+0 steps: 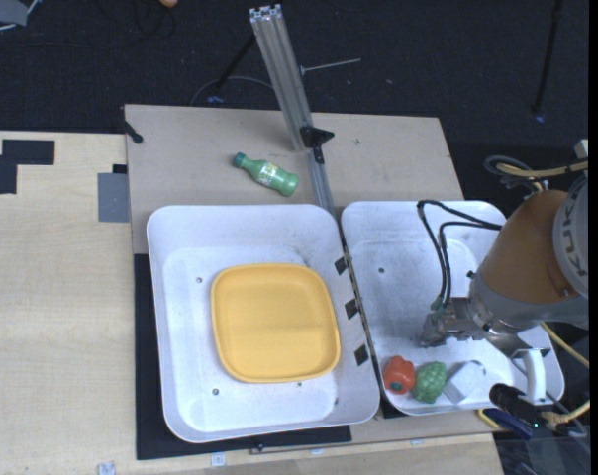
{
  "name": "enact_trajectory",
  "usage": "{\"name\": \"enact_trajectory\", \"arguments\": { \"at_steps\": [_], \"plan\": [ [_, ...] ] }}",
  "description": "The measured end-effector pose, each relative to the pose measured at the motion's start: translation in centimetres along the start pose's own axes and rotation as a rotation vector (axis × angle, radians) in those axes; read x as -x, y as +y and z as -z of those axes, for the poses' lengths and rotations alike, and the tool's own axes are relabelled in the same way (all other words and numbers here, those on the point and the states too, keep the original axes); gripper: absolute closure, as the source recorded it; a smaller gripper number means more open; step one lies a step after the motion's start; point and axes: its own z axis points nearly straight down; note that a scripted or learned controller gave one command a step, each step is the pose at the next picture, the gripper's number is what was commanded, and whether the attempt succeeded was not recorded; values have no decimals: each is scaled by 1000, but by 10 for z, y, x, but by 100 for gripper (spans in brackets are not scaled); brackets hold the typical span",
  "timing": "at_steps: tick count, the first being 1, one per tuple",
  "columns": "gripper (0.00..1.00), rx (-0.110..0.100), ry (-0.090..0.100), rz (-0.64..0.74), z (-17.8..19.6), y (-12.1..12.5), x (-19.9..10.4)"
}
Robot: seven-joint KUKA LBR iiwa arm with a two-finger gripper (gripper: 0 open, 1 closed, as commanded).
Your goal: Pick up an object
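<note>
Red pepper toy (399, 374) and green vegetable toy (430, 381): lying touching side by side at the near edge of the right bin (398, 255), the green one's long axis tilting up to the right. Small white block (464, 382): sitting just beside them. Gripper (440, 327): hovering above these; finger opening cannot be told. Yellow plate (275, 322): lying flat in the left bin (180, 265). Green bottle (266, 174): lying on the worktop (398, 156), cap pointing left.
</note>
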Motion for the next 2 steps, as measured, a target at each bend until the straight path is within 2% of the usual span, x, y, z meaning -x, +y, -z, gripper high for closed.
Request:
{"name": "enact_trajectory", "arguments": {
  "at_steps": [1,2],
  "plan": [
    [100,0,0,1,57,0,9],
    [100,2,0,2,118,3,5]
  ]
}}
